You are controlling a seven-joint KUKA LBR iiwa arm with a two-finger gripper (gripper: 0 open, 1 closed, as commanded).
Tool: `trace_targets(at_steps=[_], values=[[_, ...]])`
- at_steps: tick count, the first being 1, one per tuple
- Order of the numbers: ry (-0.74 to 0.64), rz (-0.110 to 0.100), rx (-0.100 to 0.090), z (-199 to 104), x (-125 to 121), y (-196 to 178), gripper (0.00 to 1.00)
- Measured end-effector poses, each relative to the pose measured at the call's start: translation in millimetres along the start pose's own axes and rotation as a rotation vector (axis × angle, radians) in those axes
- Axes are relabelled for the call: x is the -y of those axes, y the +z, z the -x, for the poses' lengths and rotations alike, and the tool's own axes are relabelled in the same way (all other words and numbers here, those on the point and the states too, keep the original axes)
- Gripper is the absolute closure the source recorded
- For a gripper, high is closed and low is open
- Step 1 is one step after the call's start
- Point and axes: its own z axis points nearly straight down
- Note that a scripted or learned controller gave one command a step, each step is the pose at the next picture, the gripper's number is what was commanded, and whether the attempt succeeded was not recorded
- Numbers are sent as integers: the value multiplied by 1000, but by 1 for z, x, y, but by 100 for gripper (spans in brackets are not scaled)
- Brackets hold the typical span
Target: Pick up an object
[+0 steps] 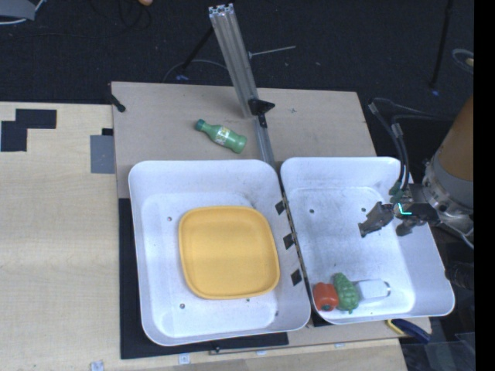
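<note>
- nearest to you, 3 small things are lying together at the front edge of the right bin point(363, 184): a red piece point(326, 295), a green knobbly toy point(346, 293) touching it, and a white piece point(373, 289) just beside.
- you are probably looking at light, stiff plastic; the green toy's bumps should be giving grip, so try pinching across its narrow width.
- the gripper point(376, 221) is hovering over the right bin's far side, holding nothing; whether it is open, you cannot tell.
- a yellow plate point(228, 250) is sitting in the left bin point(155, 184), too flat to pinch easily.
</note>
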Motion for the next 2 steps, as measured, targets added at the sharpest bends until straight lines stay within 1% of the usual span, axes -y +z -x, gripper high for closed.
trace_targets(at_steps=[1, 2], values=[[0, 0, 0, 0, 0, 0, 0], [-1, -4, 0, -5, 5, 45, 0]])
